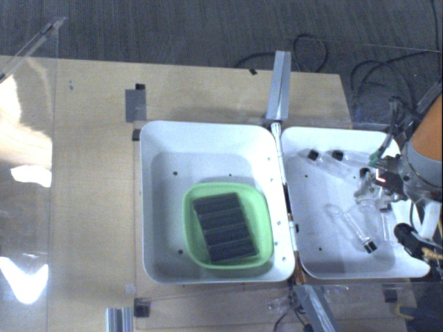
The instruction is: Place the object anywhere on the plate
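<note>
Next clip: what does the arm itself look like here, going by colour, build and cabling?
At the right edge of the camera view, the arm shows a rounded grey body with an orange band. Below it the gripper is a compact assembly of dark and metallic parts with a small red spot on it. Dark cables run along the arm's upper side, and a black, hose-like loop hangs beneath it.

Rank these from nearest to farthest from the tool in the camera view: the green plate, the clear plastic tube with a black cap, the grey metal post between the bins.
From the tool:
1. Clear plastic tube with a black cap, right bin, just below it.
2. Grey metal post, behind the bins' junction.
3. Green plate, left bin, holding a dark ridged block.
</note>
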Controlling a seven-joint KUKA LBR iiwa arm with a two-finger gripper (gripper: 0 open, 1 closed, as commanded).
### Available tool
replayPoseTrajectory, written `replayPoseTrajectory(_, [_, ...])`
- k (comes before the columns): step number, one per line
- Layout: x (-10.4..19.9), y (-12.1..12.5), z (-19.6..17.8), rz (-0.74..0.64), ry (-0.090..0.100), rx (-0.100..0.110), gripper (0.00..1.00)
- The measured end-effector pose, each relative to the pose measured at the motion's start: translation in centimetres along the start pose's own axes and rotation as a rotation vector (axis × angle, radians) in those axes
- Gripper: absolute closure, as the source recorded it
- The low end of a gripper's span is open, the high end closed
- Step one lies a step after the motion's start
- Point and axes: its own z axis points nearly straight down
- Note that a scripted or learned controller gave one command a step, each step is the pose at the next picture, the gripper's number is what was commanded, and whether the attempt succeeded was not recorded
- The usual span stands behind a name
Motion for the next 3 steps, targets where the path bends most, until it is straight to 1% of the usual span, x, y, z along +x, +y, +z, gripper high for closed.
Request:
replayPoseTrajectory(1, [5.7, -2.4, 2.6, -0.285, 0.002, 0.0, 1.0])
replayPoseTrajectory(2, [11.9, -4.4, 1.0, -0.47, 0.003, -0.001, 1.0])
replayPoseTrajectory(3, [11.9, -4.4, 1.0, -0.47, 0.003, -0.002, 0.0])
